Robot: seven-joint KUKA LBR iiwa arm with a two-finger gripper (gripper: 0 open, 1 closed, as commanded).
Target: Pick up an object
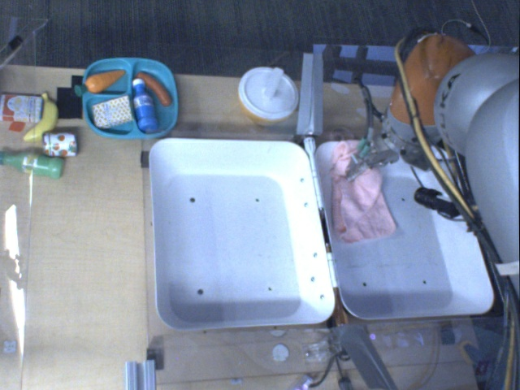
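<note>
The grey arm [479, 112] reaches in from the right side of the view, its bulky rounded links filling the upper right corner. The orange band [431, 67] sits above the wrist, tilted down and to the left. Yellow and black cables [435, 165] run along the arm's side. The gripper [366, 154] points leftward and down, low at the end of the wrist.

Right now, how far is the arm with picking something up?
Done: the arm has reached into the right bin, and its gripper sits at the top edge of the pink cloth. In hand: it seems to be attempting the cloth, though I cannot confirm a hold. Left: the lift itself, since the cloth lies spread on the bin floor.
</note>
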